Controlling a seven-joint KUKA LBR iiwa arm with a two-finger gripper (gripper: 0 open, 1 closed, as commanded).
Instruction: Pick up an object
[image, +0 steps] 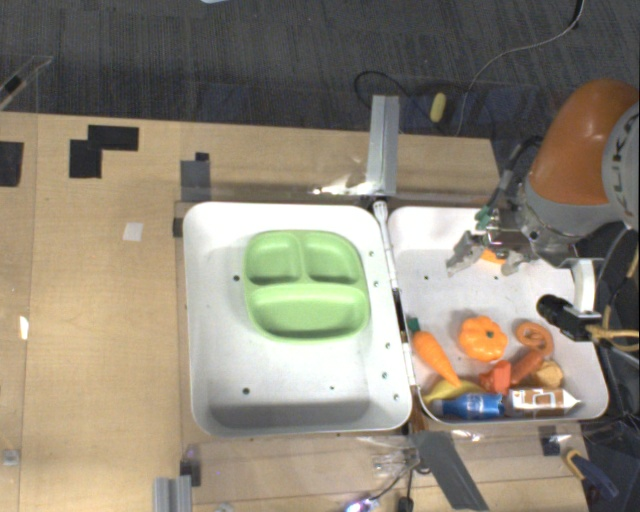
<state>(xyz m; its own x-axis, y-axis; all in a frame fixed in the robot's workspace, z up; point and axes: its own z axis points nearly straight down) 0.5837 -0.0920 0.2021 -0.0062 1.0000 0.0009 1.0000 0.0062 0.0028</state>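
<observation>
The end effector (487, 250) is hanging over the upper part of the right bin (432, 232), its fingers spread apart with a small orange object (490, 255) showing between them, though whether they are gripping it cannot be told. The other candidates, a pumpkin (482, 338), a carrot (436, 358) and a blue bottle (470, 405), are lying clustered nearer the bin's lower edge, well below the end effector.
</observation>
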